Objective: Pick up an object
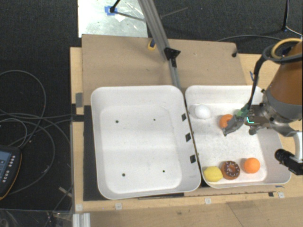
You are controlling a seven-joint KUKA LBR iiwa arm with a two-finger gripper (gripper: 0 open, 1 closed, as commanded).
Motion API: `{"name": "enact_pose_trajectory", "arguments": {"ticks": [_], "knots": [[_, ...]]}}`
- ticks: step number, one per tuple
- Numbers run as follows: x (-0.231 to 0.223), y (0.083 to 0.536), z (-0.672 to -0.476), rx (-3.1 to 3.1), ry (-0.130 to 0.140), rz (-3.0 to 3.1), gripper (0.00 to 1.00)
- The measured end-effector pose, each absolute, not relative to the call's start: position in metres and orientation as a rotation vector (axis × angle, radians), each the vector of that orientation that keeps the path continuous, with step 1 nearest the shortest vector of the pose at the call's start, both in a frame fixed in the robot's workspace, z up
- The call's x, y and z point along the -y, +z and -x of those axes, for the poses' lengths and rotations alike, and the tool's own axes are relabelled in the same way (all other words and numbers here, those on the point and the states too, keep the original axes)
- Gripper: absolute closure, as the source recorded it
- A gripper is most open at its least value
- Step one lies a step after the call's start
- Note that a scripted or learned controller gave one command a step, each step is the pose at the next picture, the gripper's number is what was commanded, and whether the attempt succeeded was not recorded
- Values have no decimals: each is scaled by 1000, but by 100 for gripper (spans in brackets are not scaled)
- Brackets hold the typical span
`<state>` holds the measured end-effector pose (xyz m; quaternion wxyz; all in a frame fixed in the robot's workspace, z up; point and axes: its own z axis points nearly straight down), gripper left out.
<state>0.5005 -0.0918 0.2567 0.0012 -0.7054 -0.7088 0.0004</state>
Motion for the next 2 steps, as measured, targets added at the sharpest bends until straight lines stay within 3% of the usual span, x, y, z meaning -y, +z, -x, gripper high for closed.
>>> {"name": "enact_pose_trajectory", "arguments": {"ticks": [1, 2], "knots": [[92, 259, -501, 2225, -3, 2221, 0], [93, 217, -502, 2220, 3, 2219, 0]]}}
